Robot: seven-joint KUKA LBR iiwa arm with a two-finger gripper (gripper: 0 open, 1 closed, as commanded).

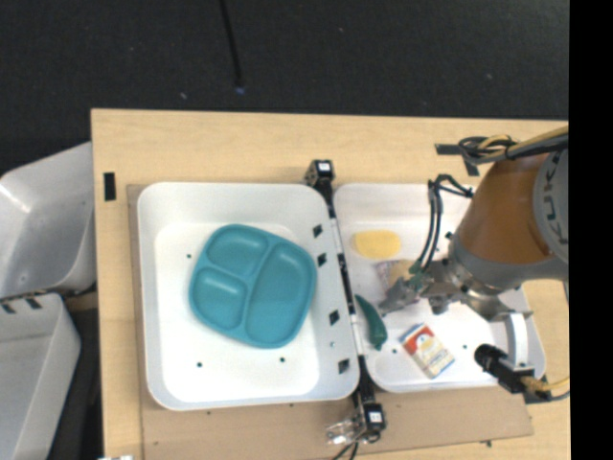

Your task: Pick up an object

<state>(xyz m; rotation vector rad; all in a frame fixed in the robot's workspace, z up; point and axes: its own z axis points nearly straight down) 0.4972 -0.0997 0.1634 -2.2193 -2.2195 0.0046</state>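
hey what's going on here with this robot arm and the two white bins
A grey and orange robot arm reaches in from the right and is low over the right bin, its gripper near a yellow piece, a dark green item and a small printed box. Nothing looks picked up yet. The left bin holds a teal divided plate.

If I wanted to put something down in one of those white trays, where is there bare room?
The left bin has bare floor around the teal divided plate, widest along its near edge. The right bin is crowded: a yellow piece, a green item, a small printed box, and the arm's hand over its middle.
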